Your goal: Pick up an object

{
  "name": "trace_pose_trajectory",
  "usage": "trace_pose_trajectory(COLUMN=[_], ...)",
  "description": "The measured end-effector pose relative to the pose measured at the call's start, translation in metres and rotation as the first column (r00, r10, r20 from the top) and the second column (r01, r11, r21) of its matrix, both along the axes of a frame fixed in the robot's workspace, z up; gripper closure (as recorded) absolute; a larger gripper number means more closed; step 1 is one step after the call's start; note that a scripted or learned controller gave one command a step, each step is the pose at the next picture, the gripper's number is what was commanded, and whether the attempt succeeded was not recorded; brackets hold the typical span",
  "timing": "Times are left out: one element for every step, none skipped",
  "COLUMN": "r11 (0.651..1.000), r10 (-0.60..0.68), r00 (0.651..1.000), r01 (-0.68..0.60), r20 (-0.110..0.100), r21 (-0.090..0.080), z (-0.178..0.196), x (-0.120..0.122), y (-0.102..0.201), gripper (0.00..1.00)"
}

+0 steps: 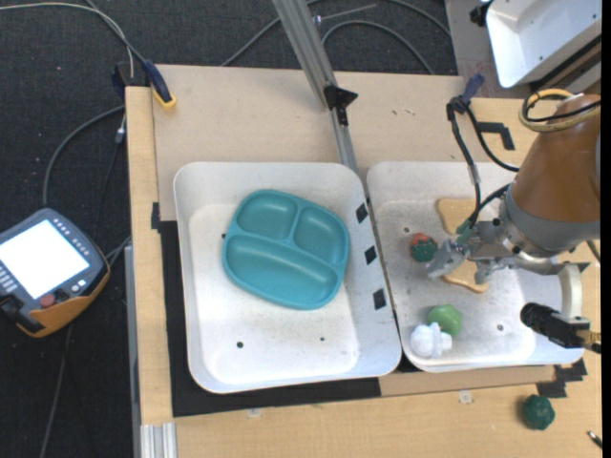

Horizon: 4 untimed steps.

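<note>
my end effector point(456, 260) hangs low in the right bin point(401, 284), whether spread or pinched i cannot tell. just beneath it lies a flat tan piece point(466, 277), and a small glossy red-and-green toy point(422, 249) sits just left of it, rounded.
</note>
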<state>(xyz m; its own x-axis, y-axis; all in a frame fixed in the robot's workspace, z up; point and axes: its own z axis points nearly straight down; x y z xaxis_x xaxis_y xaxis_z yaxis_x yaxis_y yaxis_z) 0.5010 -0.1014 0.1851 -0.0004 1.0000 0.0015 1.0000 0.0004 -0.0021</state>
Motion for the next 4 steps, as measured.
trace_pose_trajectory(r11=[1.000, 1.000, 1.000, 1.000], r10=[-0.001, -0.001, -0.002, 0.001], r00=[1.000, 1.000, 1.000, 1.000], r01=[0.001, 0.001, 0.002, -0.001], r20=[-0.006, 0.001, 0.010, 0.006], r21=[0.001, 0.001, -0.003, -0.002], z=[-0.063, -0.100, -0.086, -0.044], x=[-0.003, -0.002, 0.000, 0.003], y=[-0.003, -0.003, -0.004, -0.005], gripper=[0.00, 0.00, 1.00, 1.00])
